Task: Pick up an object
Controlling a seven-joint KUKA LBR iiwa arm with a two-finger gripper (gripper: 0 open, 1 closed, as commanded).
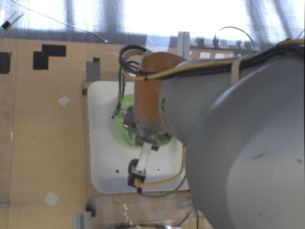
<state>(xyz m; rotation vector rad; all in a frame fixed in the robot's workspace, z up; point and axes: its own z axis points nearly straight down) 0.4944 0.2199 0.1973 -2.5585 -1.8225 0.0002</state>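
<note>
Grey arm (248, 142) fills the near right, its gripper (143, 137) lowered over a green object (125, 128) in the white bin (102, 166); whether it grasps, I cannot tell.

I see black squares (49, 55) on the wooden bench (43, 142), and a thin wire (57, 19) up top.

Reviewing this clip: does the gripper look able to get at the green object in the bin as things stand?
Probably yes: the gripper hangs directly over the green object in the white bin, with nothing seen between them, though the wrist hides the contact.
</note>
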